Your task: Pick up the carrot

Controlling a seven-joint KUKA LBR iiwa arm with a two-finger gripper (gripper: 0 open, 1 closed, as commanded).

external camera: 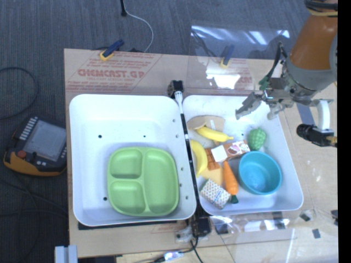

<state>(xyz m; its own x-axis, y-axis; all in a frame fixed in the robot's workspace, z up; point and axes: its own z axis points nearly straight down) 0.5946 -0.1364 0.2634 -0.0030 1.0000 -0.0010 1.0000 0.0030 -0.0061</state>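
The carrot (230,179) is orange with a green stub at its near end. It lies in the right bin (289,147), between the blue bowl (260,172) and a wedge of yellow cheese (215,176). My gripper (257,106) hangs over the bin's far part, well above and behind the carrot. Its two fingers are spread apart with nothing between them.
Two bananas (204,143), a green strawberry-shaped toy (256,137), a small carton (236,148) and a patterned box (214,193) crowd the right bin around the carrot. The left bin (88,119) holds a green divided plate (143,180). A pendant (36,147) lies on the floor at left.
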